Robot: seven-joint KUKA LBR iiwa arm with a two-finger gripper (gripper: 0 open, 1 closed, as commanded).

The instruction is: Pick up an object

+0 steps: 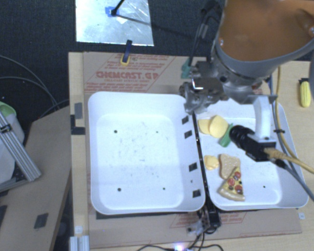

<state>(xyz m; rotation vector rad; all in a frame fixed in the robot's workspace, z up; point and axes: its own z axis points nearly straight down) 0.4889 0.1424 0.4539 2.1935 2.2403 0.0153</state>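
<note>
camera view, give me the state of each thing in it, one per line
left bin: level on the bench
right bin: holds the toy food
pizza slice: lying flat near the right bin's front
yellow piece: resting in the right bin beside the divider
small yellow piece: lying flat left of the pizza slice
green piece: partly hidden by a black part
hand: over the divider at the back, holding nothing visible

So the two white bins sit on a cardboard sheet (126, 73) printed with red lettering, with a small yellow and blue clip (126, 54) at its upper edge. Shiny metal plate (114, 13) on the dark floor, upper left of the frame. Aluminium rail (13, 145) far left, yellow tool (304, 92) far right.
</note>
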